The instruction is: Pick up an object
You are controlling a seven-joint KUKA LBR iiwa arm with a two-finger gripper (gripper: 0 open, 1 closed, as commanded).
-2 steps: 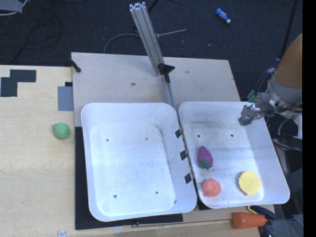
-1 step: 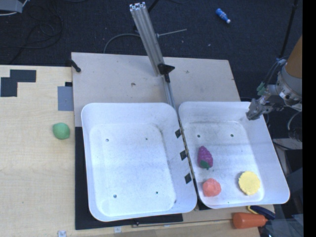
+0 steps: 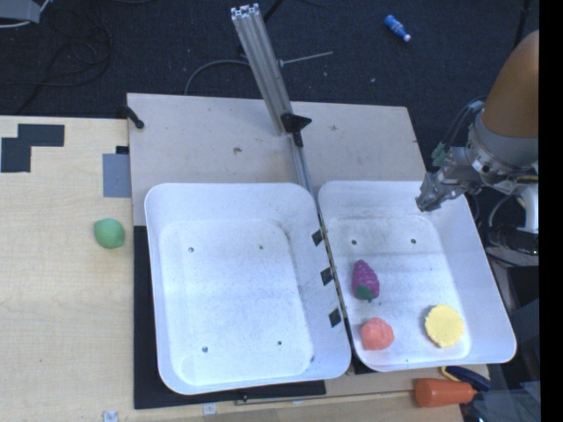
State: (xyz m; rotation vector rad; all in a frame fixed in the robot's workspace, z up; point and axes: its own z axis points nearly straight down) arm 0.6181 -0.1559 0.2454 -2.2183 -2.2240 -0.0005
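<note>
**Me:** Starting at the gripper (image 3: 430, 198): it hangs over the far right corner of the right bin (image 3: 479, 262), just inside the rim. The fingers blur into one grey tip, so I cannot tell whether they are apart or together, and I see nothing between them.

**Partner:** What is nearest to it?

**Me:** Bare white floor. The far half of that bin is open. The objects sit toward the near end: a purple berry-like piece (image 3: 366, 280) close to the left wall, a pinkish-red lump (image 3: 376, 333) just below it near the front rim, and a yellow round piece (image 3: 444, 324) toward the front right corner. The purple and red ones are near each other but apart; the yellow one stands well clear of both.

**Partner:** Room by the walls?

**Me:** The purple one is tight to the divider side, where black clips (image 3: 327, 276) join the two bins. The yellow has floor on its left.

**Partner:** And beyond?

**Me:** The left bin (image 3: 176, 236) shows only its floor. A green ball (image 3: 109, 233) lies on the wooden bench, left of it. An orange object (image 3: 445, 391) lies outside the right bin's front rim. A metal rail (image 3: 266, 69) slants away behind the bins
</note>
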